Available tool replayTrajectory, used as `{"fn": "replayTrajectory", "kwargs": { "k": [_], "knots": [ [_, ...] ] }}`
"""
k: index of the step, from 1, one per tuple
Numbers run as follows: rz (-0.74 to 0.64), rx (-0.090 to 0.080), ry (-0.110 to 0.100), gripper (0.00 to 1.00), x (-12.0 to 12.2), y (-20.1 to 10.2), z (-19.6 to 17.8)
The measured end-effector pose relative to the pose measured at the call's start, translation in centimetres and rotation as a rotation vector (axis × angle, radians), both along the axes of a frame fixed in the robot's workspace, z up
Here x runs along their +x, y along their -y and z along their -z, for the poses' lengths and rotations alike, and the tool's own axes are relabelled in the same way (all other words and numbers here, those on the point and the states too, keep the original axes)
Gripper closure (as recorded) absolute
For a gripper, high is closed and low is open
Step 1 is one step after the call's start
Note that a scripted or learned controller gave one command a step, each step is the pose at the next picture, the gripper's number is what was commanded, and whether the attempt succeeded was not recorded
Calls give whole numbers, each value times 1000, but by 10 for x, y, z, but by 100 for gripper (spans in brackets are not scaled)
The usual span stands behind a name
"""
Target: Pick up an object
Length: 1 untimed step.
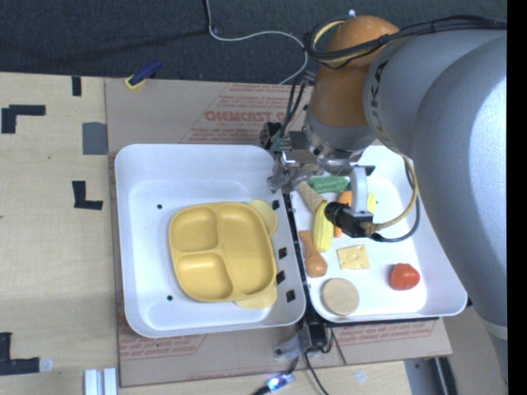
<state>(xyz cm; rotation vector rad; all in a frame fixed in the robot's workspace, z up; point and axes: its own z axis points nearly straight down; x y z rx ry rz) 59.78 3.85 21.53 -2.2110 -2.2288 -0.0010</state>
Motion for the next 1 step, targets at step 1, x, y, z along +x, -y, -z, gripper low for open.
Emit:
{"fn": "replayTrajectory", "kwargs": {
  "k": [1],
  "knots": [
    [6,-2,1,100,10,1,-14]
  ]
}}
